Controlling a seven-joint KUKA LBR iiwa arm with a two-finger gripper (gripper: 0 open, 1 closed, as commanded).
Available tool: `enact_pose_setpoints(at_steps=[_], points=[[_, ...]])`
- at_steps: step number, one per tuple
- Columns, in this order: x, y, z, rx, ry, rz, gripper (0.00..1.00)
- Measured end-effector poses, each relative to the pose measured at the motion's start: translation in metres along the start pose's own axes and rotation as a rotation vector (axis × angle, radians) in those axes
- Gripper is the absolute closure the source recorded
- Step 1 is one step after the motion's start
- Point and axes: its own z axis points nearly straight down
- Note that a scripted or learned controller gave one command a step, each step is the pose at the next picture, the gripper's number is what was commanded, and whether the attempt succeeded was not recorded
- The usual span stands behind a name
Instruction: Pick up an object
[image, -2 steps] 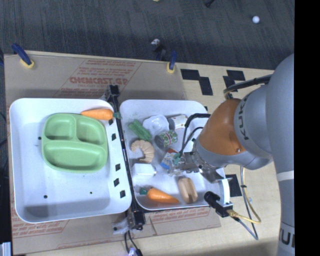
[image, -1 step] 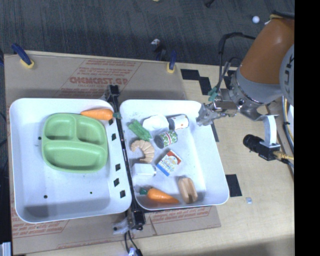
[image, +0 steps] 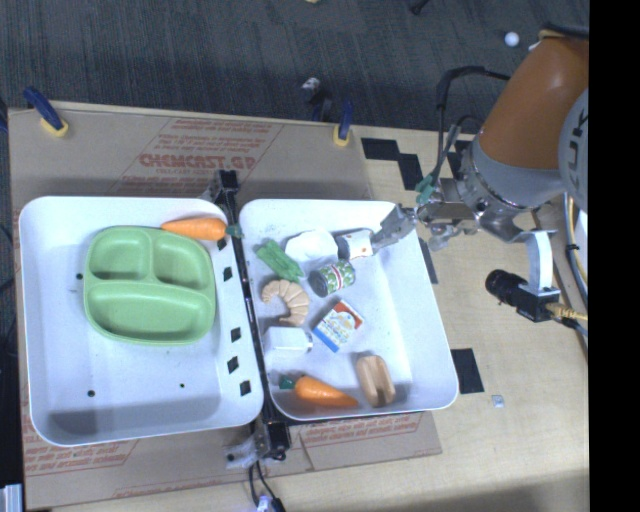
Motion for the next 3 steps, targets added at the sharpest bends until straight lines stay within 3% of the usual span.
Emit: enact_pose_setpoints(at_steps=[1,2,3], points=[[-0.031,0.007,0.181,0.012,0.004,0.001,0.0],[-0.029,-0.067,0.226,0.0,0.002,0.0,0.0],[-0.028,-0.065,0.214,-0.001,0.003,-0.009,1.0]])
